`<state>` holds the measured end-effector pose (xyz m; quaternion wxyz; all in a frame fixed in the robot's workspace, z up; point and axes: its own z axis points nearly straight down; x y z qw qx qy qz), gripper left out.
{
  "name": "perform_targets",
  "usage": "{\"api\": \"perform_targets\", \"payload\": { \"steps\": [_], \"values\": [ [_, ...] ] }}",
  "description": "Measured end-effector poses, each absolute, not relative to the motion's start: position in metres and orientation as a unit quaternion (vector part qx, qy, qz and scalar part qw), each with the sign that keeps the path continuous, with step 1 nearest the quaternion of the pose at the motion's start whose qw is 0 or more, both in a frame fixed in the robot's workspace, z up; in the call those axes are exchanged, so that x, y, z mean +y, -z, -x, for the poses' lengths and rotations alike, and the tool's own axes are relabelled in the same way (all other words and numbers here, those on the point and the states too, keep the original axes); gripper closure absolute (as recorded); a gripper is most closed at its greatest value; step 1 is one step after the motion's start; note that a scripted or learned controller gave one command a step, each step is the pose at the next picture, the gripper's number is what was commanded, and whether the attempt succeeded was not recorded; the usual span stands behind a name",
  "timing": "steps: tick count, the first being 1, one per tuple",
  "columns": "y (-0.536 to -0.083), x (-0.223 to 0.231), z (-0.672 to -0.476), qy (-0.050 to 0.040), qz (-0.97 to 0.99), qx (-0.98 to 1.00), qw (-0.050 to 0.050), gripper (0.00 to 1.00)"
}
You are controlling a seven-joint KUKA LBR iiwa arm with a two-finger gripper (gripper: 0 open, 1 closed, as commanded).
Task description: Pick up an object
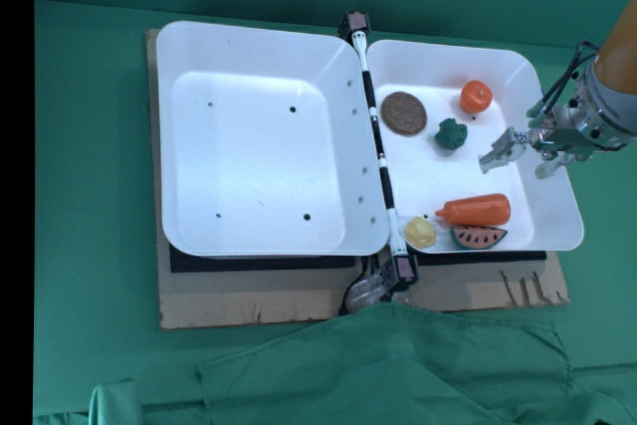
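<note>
The bench is viewed from above at a slant by one fixed camera, set far enough back that both white bins [264, 154] are taken in whole. Green cloth [398, 363] is seen along the lower edge, and the arm [612, 85] at the right edge.

My arm reaches in from the right, wrist tilted, my pincer [522, 157] spread wide and holding nothing.
</note>
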<state>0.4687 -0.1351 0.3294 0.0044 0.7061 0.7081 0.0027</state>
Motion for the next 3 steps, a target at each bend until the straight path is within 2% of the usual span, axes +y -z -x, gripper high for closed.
{"api": "perform_targets", "payload": {
  "steps": [1,2,3],
  "values": [
    [-0.241,-0.152,-0.466,0.0019,-0.709,0.705,-0.002,0.0],
    [-0.208,-0.151,-0.469,-0.0019,-0.708,0.706,0.005,0.0],
    [-0.218,-0.152,-0.469,-0.0021,-0.71,0.705,0.006,1.0]
  ]
}}
